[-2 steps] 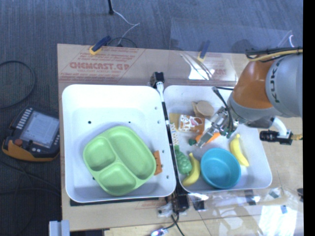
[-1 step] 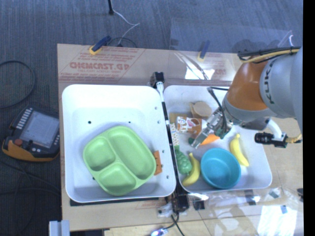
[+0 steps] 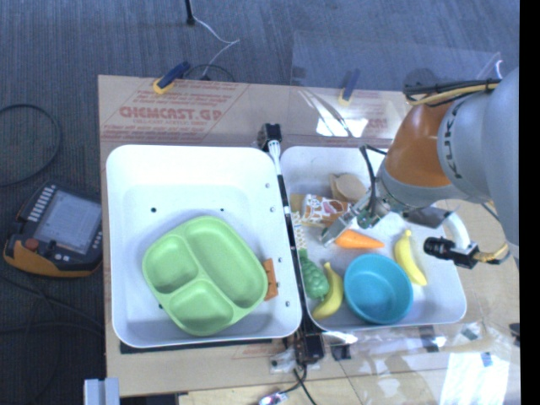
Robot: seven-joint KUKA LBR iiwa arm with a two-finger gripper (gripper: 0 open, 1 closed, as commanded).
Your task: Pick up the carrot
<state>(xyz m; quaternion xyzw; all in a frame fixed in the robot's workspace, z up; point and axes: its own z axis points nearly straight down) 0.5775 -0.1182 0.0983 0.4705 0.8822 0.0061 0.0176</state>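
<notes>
Tabletop (image 3: 169, 112): plywood, two white bins. Right bin (image 3: 439, 310): carrot (image 3: 360, 241), lying flat between blue bowl (image 3: 378, 288) and yellow banana (image 3: 411, 257). Pincer (image 3: 350, 224) just above its blunt end; whether clenched or released, cannot tell. Carrot likely light, rigid, smooth toy; grip mid-body, across width.

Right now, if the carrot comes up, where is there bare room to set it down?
Left bin: bare floor along the back, behind the green divided plate, and a strip at its left wall. Right bin is crowded: carrot, blue bowl, two bananas, the gripper over them.
</notes>
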